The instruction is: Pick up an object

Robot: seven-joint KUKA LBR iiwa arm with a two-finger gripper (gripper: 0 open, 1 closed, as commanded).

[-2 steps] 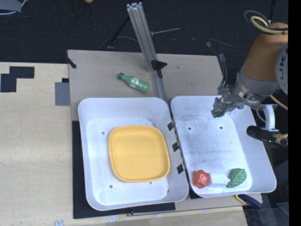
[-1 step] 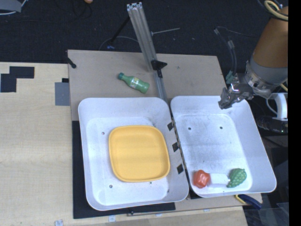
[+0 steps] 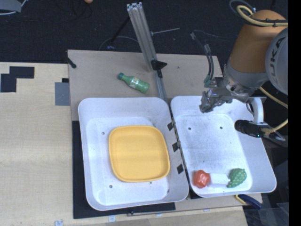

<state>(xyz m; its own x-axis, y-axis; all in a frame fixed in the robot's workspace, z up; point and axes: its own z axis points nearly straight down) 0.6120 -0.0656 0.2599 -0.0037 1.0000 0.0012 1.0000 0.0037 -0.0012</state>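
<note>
Nothing picked yet: my claw hangs over the right bin's far edge, grip state unclear, well apart from the tomato.

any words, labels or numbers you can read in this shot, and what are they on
None can be read.
Green bottle on the bench behind the bins: it has a pale label band, too small and blurred to read.
Arm: dark marks on its grey casing at the right edge, cut off and unreadable.
Yellow plate, red, white and green toys: no print visible.
</note>
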